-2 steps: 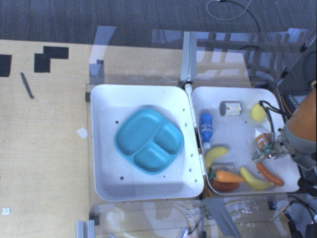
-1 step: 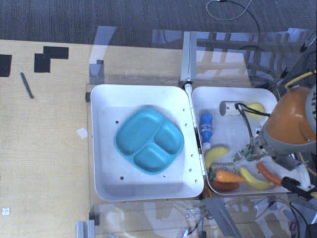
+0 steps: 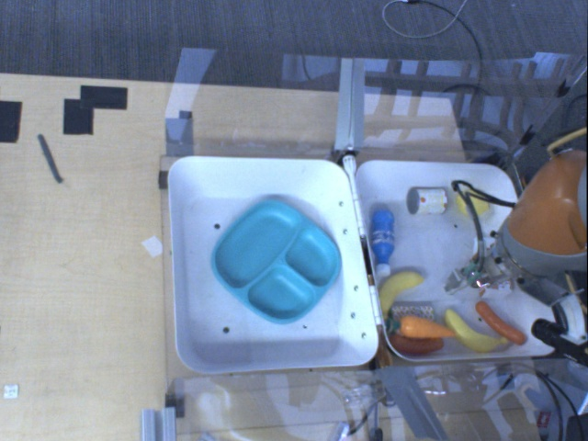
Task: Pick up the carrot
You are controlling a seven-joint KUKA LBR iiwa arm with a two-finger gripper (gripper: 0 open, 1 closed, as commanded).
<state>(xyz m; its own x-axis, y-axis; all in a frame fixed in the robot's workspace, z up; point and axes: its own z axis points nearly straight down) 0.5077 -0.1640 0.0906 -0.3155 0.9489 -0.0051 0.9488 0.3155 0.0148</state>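
The carrot (image 3: 425, 327) is orange and lies flat near the front edge of the right bin (image 3: 432, 177), between two yellow bananas. My gripper (image 3: 477, 279) hangs over the right bin's middle right, up and to the right of the carrot and apart from it. Nothing shows in its grasp. The arm's orange band (image 3: 551, 211) rises behind it at the right edge.
Around the carrot lie a banana (image 3: 401, 286), another banana (image 3: 473, 332), a dark red item (image 3: 415, 344) and an orange-red sausage (image 3: 501, 322). A blue bottle (image 3: 381, 232) and a grey can (image 3: 427, 199) sit further back. The left bin (image 3: 197, 338) holds a blue divided plate (image 3: 277, 259).
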